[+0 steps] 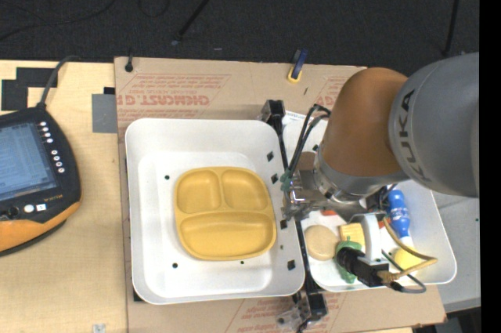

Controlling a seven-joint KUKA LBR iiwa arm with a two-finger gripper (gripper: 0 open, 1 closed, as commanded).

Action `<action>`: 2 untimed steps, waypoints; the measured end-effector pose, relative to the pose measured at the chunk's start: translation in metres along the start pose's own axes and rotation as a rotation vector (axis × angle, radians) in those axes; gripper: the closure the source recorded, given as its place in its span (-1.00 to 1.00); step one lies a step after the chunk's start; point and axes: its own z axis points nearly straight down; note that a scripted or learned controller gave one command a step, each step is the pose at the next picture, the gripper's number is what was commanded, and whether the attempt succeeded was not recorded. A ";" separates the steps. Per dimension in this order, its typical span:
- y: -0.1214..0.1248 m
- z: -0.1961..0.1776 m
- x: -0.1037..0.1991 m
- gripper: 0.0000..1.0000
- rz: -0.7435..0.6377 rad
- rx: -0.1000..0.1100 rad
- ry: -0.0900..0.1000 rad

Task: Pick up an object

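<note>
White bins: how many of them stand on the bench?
2. The left bin holds a yellow plate; the right bin lies partly under the arm. No further bin seems hidden.

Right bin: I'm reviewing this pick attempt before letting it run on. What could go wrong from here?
1. The hand hangs by the wall between the left bin and the right bin, so it may strike that wall instead of an object.
2. The beige disc, yellow block and blue object lie crowded together in the right bin; a grasp could knock neighbours or slip off.
</note>
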 end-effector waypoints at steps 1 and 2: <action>0.003 -0.011 -0.006 1.00 0.009 -0.003 -0.003; -0.022 -0.125 0.007 1.00 0.005 -0.018 -0.002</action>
